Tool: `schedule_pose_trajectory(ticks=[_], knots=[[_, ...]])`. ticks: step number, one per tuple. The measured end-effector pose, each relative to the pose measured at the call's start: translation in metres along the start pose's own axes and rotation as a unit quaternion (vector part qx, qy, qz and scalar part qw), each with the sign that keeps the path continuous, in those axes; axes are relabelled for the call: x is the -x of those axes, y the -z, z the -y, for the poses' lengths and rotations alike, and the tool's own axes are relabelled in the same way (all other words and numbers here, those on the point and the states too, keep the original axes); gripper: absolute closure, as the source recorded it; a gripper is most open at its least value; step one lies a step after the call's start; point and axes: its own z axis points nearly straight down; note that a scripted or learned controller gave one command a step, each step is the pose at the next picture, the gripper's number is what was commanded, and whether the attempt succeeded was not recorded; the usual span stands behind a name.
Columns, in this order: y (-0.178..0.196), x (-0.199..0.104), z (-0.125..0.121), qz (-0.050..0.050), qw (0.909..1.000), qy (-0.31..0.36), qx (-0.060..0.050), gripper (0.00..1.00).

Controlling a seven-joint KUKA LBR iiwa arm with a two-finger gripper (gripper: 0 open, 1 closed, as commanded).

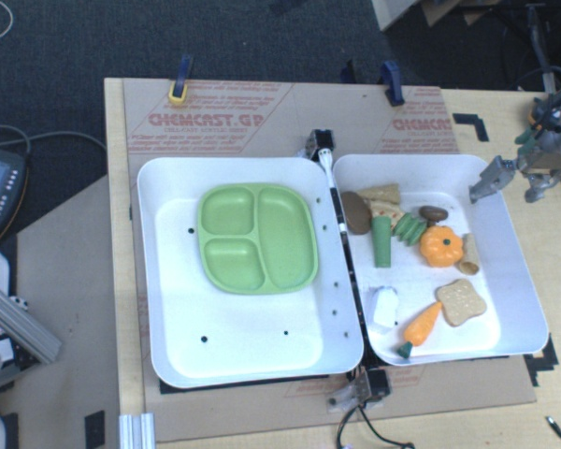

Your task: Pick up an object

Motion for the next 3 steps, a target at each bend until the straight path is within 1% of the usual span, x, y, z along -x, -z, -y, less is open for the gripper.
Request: schedule_pose_trajectory(ticks=[1,2,3], knots=[[-0.064,-0.004,0.002,-0.001,1.0000,0.000,-0.004,0.00],[-0.126,0.000,0.006,-0.002,1.0000,0.000,-0.004,0.00],[-0.171,-0.005,0.012,0.000,1.0000,0.000,0.001,0.00]])
